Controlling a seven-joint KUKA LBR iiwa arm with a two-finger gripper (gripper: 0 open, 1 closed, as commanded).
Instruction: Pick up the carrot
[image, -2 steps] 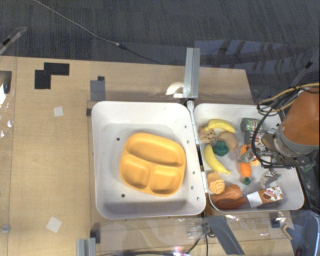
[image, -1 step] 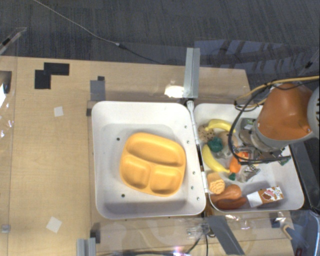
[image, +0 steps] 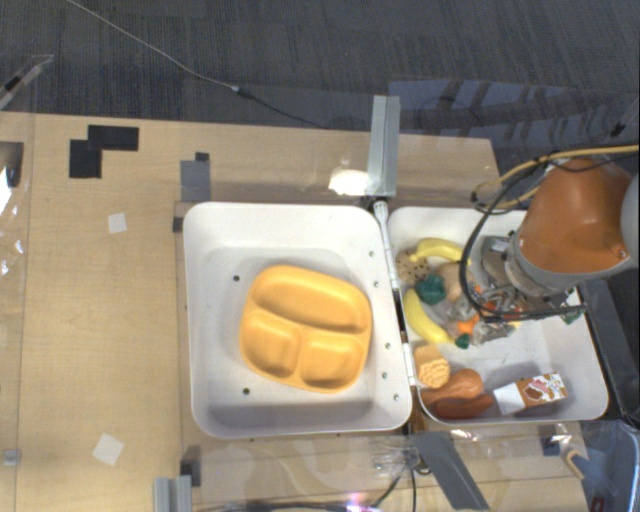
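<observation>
Right now I have the claw (image: 478, 318) low in the right bin (image: 590, 385) over the carrot (image: 466, 326) (orange, green-tipped, beside a banana (image: 424, 322)), though I cannot tell whether it grips, so the lift remains undone.

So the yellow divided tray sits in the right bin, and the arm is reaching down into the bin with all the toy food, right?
Not quite. The camera view shows the yellow divided tray in the left bin, not the right one. The rest holds: the arm reaches down into the right bin, the one with all the toy food, such as the banana.
</observation>
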